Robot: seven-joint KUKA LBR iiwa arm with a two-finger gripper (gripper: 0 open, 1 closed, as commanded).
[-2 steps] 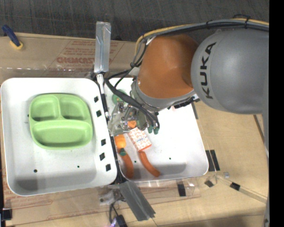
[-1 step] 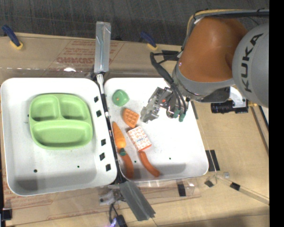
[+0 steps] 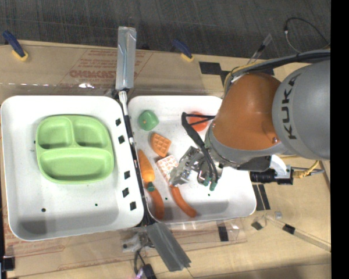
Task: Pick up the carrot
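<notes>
Gripper [image 3: 183,170], grip state unclear, hovers near the carrot [image 3: 146,168] along the bin's left wall [image 3: 134,156].

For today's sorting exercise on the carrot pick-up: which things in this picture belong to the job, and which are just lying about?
Belongs to the job:
carrot, against the right bin's left wall
gripper, beside the carrot
right bin

Just lying about:
green divided plate in the left bin
green round toy
waffle piece
sausage
</notes>
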